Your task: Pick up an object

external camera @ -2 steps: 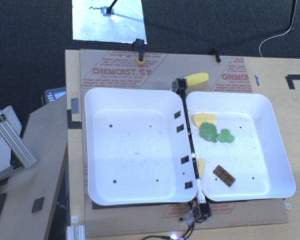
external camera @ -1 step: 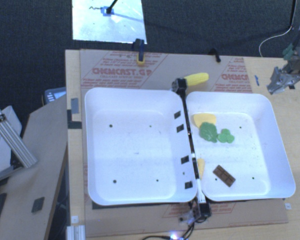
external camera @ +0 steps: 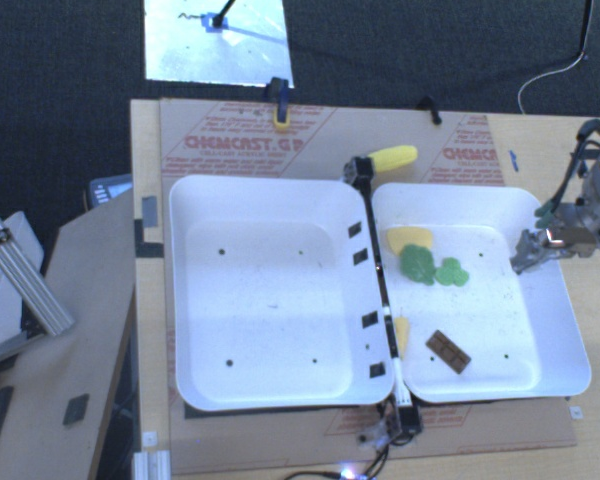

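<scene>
At the near edge of the pale wooden counter (external camera: 100, 298) a small cluster of black clips and wires (external camera: 395, 426) sits at the foot of the seam between the two bins. Just beyond it, in the right shallow white plastic bin (external camera: 560, 368), a flat brown rectangular block (external camera: 447, 351) lies tilted near the bin's near wall. A small pale yellow wedge (external camera: 401, 334) rests against the bin's left wall, close to the brown block but apart from it. Further in, a green knobbly soft-looking piece shaped like broccoli (external camera: 431, 267) lies near the middle of the bin floor, touching a flat yellow slab (external camera: 409, 239) that sits just behind it, toward the far left corner.

The left shallow white plastic bin (external camera: 195, 368) stands alongside, its right rim meeting the other bin along a strip with dark clips (external camera: 369, 288).

At the right bin's right rim, the metal claw (external camera: 523, 256) on the grey arm (external camera: 590, 218) reaches in from the right, its tips low over the bin's right side, well apart from the green piece and the other things. Nothing shows between its fingers; whether they stand wide or narrow cannot be told from this slant.

Beyond the bins, a yellow-handled tool with a black head (external camera: 383, 160) lies on the printed cardboard sheet (external camera: 245, 138), just behind the seam. Further still, a small yellow and blue clamp (external camera: 279, 103) stands at the cardboard's far edge, and a shiny square metal plate (external camera: 215, 28) lies on the dark carpeted floor (external camera: 430, 28)
</scene>
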Robot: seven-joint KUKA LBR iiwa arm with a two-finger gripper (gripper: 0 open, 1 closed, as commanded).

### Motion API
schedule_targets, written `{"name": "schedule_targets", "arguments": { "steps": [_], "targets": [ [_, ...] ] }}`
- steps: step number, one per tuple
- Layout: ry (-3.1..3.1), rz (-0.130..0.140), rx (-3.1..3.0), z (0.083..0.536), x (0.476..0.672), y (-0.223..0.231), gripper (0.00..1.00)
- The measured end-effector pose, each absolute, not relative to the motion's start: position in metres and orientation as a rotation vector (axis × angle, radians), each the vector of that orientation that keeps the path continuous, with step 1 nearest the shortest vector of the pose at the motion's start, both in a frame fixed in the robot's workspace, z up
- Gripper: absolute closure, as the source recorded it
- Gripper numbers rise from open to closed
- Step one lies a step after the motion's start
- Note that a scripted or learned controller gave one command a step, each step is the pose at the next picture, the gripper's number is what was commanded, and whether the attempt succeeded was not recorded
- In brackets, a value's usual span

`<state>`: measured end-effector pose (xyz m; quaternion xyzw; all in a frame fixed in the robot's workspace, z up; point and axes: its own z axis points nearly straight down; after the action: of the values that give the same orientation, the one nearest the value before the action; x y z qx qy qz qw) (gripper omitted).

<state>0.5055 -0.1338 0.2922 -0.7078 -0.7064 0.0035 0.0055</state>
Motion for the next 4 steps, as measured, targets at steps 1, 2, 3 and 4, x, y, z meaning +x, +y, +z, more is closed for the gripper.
{"name": "schedule_targets", "arguments": {
  "steps": [1, 2, 3, 4],
  "targets": [
    [-2.225, 0.002, -2.214, 0.232, 0.529, -0.118, 1.00],
    [-2.236, -0.015, -2.228, 0.370, 0.515, -0.125, 1.00],
    [-2.238, -0.018, -2.234, 0.546, 0.486, -0.152, 1.00],
    [-2.226, 0.005, -2.207, 0.419, 0.487, -0.095, 1.00]
  ]
}}
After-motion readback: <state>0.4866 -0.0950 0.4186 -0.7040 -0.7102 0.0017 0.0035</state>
